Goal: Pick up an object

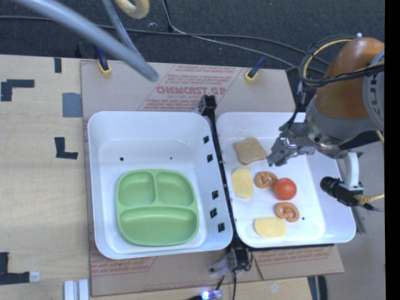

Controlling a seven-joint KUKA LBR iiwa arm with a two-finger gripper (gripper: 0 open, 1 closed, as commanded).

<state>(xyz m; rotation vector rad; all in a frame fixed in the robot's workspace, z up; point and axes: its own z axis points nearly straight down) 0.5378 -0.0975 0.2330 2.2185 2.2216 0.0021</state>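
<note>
Tomato (pixel 285 189), round, glossy red, between two brown pretzels, right bin (pixel 331 227).

Grey arm (pixel 350 105) in from the right, wrist bent down, gripper (pixel 279 155) seemingly low.

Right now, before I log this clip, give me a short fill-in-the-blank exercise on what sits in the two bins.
1. The green divided plate lies in the ____ bin as the camera sees it.
2. The red tomato lies between two ____.
3. The gripper is above the right bin, close to the ____ slice.
4. The plate has ____ compartments.

Missing words: left; pretzels; bread; three
</note>
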